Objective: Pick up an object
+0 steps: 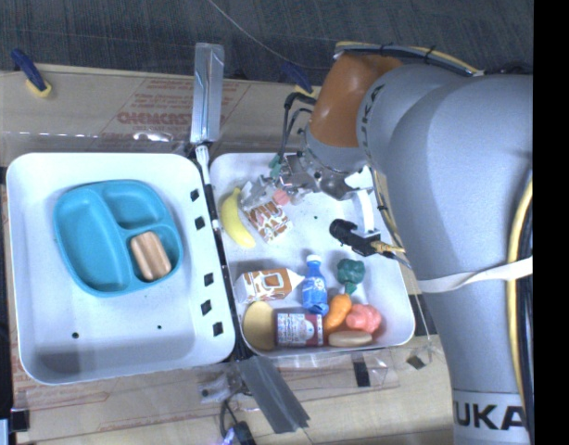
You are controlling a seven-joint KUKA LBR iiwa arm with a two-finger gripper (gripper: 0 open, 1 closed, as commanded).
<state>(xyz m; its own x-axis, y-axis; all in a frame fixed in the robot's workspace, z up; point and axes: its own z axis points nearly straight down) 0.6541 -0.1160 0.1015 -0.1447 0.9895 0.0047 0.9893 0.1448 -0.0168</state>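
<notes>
**Tool low over a crumpled packet in a crowded corner**

The likeliest trouble is a poor grip. The crumpled packet (268, 219), printed orange and white with a shiny wrinkled end, lies in the far left part of the right bin (314, 213), and the banana (234, 221) lies just beside it against the bin's left wall. A soft, uneven wrapper may fold or slide away as the tool closes, so the grip could come up with nothing, or catch only a corner that tears loose on the lift. Because the banana is so near, a descent slightly off to the left could nudge it or pinch it along with the packet. The wall there also leaves little room for the packet to shift without jamming.

Other things are less at risk. The carton (266, 284), the blue bottle (312, 287) and the heap of toy food along the near edge sit well apart from the tool. So does the blue plate (90, 239), which lies in the left bin (99, 332).

The tool (283, 176) hangs at the end of the grey arm, just above the packet's far end and perhaps touching it. The wrist and its fittings hide the working end, so I cannot tell how far open it is or whether it has hold of anything.
</notes>
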